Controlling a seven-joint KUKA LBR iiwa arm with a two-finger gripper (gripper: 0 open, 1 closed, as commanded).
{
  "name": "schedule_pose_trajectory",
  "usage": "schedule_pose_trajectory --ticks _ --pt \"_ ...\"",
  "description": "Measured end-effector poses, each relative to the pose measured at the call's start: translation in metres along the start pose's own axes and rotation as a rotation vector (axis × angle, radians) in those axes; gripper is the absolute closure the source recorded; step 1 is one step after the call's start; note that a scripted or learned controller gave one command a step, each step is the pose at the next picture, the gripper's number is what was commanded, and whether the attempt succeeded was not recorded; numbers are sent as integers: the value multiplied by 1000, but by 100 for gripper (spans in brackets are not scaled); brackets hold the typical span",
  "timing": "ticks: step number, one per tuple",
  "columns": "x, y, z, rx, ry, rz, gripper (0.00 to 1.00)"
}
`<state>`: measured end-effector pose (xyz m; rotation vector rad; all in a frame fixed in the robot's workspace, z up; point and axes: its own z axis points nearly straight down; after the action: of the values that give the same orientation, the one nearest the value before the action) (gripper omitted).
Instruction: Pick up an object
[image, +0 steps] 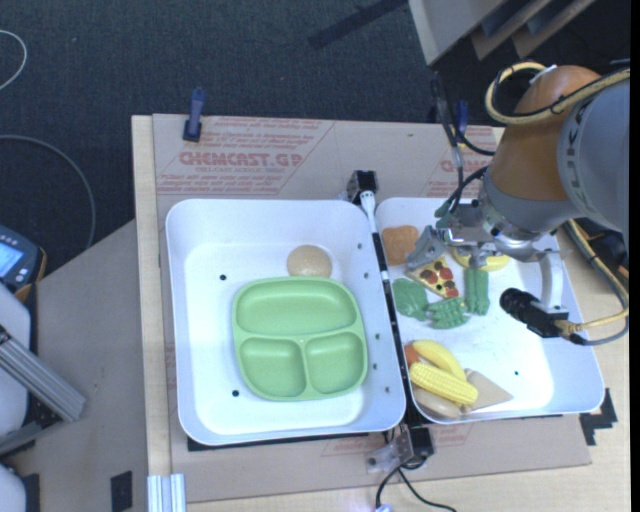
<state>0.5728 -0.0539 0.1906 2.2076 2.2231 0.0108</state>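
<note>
toy food (440, 300) lies heaped in the right bin (560, 385), just below the tool (462, 240), which hangs low over the pile, likely to grab a piece; i cannot tell its grip.

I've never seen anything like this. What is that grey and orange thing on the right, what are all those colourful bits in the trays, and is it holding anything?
That is a robot arm, seen by one camera fixed above the bench. Its gripper, a two-finger claw, hangs low over the right bin. That bin holds toy food: a pizza slice, green vegetables, a corn cob and an orange piece. The left bin holds a green divided plate and a beige round piece. Its job is to pick something up, but I cannot tell whether it has hold of anything.
</note>
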Motion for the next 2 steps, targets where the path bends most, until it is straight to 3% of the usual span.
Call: schedule_pose_trajectory --ticks 1,2 --pt "57 -88 -7 19 6 2 0" --pt "95 13 6 3 1 1 0"
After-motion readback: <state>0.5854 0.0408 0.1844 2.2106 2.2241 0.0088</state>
